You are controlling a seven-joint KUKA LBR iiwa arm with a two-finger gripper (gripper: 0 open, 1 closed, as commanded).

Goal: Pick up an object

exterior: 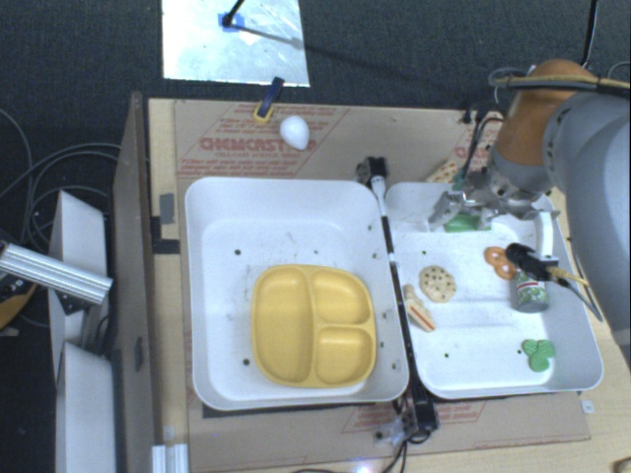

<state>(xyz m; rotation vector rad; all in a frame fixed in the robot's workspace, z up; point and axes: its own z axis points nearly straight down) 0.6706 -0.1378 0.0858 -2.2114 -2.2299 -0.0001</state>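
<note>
Gripper [463, 208] low at back of right bin [572, 363], directly over small green object [460, 224]; open or closed, cannot tell. Object looks light, rigid plastic; judged best pinched across its short sides.

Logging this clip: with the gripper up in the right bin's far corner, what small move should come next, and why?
Probably a short descent: the gripper hovers over the small green object in the right white bin, with nothing visibly held, so lowering onto it seems the nearest pick.
</note>
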